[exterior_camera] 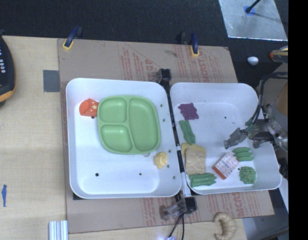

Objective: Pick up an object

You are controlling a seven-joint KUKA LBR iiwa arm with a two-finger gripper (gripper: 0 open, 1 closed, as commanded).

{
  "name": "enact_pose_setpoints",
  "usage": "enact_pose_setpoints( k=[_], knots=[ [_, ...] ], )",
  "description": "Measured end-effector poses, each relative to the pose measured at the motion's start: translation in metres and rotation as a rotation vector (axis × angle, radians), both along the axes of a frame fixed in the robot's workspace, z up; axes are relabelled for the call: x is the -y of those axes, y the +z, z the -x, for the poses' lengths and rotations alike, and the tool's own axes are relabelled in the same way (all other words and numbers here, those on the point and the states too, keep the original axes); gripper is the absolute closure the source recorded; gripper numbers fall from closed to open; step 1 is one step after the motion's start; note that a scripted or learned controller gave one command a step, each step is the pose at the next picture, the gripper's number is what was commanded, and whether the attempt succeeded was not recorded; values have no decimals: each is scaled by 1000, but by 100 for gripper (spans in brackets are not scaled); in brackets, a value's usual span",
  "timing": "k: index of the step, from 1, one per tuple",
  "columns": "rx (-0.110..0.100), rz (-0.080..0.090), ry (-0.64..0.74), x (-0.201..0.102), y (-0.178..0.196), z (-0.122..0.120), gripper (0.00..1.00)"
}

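**A:** Two bins, so which things lie nearest the gripper (242, 143)?

**B:** Those in the right bin (219, 106), where the jaws hang. They are spread apart with nothing between them. Going by size: a tan bread slice (195, 160) well to the jaws' left, a row of green beans (202, 179) below that, a long green pickle (187, 131) left again, and a purple bunch (188, 111) up and to the left. Closer in, a red-and-white packet (226, 165) lies tilted, below and a little left of the jaws. A green pod (242, 153) lies just under them, and a knobbly green lump (247, 174) sits lower still.

**A:** And the left bin (70, 134)?

**B:** Far left of the jaws is a green plate (129, 124) with three compartments. A red piece (88, 107) touches its far edge, and a small yellow piece (160, 159) sits by its near corner.

**A:** Anything hard to read?

**B:** The arm (274, 129) is cut off at the right, so little above the wrist shows. The jaws are dark and blurred, and whether they touch the pod I cannot tell. A dark and orange device (1, 74) at the far left is cropped too.

**A:** The setting?

**B:** Both bins rest on brown cardboard (144, 59), clamped at the back by a yellow clip (70, 38) and a blue one (194, 44). The cardboard lies on a pale wooden bench (24, 159), and behind it is dark floor (144, 9). A curled tan thing (225, 225) lies on the cardboard in front of the right bin.
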State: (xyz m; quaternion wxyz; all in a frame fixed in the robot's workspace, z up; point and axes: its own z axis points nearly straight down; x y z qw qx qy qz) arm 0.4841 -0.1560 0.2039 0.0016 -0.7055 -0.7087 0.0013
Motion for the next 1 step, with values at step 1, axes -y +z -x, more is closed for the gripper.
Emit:
enact_pose_setpoints(
  k=[1],
  knots=[
    [8,3,3,39,-29,-98,0]
  ],
)
